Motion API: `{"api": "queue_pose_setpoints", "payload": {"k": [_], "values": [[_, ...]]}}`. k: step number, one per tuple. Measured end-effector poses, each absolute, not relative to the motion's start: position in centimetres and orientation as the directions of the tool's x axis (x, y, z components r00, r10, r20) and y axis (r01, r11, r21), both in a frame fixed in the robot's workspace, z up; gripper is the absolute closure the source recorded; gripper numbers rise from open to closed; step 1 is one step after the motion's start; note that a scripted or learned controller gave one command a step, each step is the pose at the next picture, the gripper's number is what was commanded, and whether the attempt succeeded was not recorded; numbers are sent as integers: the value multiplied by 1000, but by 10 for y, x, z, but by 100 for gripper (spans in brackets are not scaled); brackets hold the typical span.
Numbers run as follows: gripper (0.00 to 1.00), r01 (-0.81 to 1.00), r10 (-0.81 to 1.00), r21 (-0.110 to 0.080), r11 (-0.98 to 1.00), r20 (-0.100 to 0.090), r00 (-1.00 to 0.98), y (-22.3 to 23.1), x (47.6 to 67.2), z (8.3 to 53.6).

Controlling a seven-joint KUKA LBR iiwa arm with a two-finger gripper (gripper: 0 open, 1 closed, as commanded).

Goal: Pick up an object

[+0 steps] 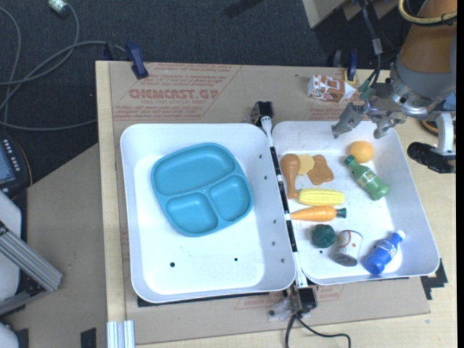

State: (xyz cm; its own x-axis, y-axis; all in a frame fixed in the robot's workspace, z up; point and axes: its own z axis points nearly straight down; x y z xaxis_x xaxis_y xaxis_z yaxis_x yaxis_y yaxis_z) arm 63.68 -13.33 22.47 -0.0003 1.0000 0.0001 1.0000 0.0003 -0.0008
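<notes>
Camera view is showing the grey arm's two-finger gripper (362, 127) hanging over the far edge of the right shallow white bin (413, 216), its two dark fingers (343, 126) spread wide apart and nothing sitting between them. A small orange ball (360, 151) is lying just below the gripper, clear of the fingers, with a green plastic bottle (367, 179) resting tilted beside it. Farther left, a tan toy chicken drumstick (291, 171) and a brown bread-like piece (317, 169) are lying near the bin's inner wall, above a yellow corn cob (321, 197) and an orange carrot (316, 213). A blue bottle (383, 253) is lying at the near corner. The left white bin (145, 267) is holding a blue sectioned plastic tray (201, 188).
</notes>
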Motion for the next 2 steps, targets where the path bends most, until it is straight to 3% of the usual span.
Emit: {"api": "queue_pose_setpoints", "payload": {"k": [1,2], "values": [[0,1000,1000,-11,-1,3,1,-123,608,76],[0,1000,1000,-9,-1,4,1,-97,527,88]]}}
